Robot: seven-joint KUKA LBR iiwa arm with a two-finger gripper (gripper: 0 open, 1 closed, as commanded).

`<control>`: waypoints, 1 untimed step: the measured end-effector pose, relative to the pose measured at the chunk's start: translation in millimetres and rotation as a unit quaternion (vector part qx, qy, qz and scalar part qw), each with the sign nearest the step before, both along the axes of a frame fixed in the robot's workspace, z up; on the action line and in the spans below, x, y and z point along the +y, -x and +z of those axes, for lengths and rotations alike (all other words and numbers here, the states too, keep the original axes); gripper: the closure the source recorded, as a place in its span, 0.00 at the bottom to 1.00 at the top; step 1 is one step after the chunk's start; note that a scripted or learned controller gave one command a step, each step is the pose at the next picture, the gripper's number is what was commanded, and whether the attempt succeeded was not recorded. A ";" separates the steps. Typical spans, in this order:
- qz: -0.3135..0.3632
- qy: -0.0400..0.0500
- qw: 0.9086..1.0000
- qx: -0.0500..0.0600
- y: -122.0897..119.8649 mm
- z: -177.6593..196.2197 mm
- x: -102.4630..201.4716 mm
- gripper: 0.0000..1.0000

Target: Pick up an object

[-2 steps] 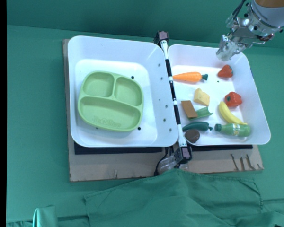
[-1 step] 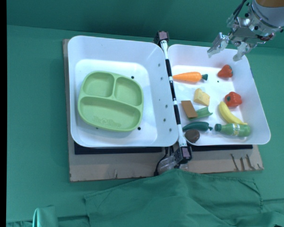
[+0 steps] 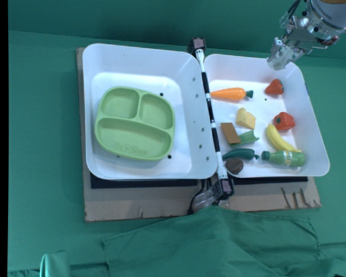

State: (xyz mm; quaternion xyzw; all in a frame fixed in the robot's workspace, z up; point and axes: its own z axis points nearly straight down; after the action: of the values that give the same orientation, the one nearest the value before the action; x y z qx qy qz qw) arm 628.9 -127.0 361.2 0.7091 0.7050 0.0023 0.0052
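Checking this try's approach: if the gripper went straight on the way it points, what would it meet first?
The gripper points down over the right bin's far rim. It would likely meet the rim or floor there, short of the strawberry; depth is unclear.

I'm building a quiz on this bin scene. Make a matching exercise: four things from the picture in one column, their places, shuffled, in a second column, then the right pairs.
Things:
1. light green divided plastic plate
2. orange toy carrot with a green top
3. green plastic bottle with a yellow label
4. round dark brown toy

Places:
A. near corner of the right bin, next to the divider
B. alone in the left bin
C. lying along the right bin's near edge, beside the yellow banana
D. far part of the right bin, close to the divider

Pairs: 1-B, 2-D, 3-C, 4-A
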 end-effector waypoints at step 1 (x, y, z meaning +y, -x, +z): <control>0.000 0.000 1.000 0.001 0.1 -0.6 0.1 0.00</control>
State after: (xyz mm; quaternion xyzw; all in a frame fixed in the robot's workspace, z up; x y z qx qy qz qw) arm 628.9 -127.0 360.7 0.7092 0.7050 0.0018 0.0048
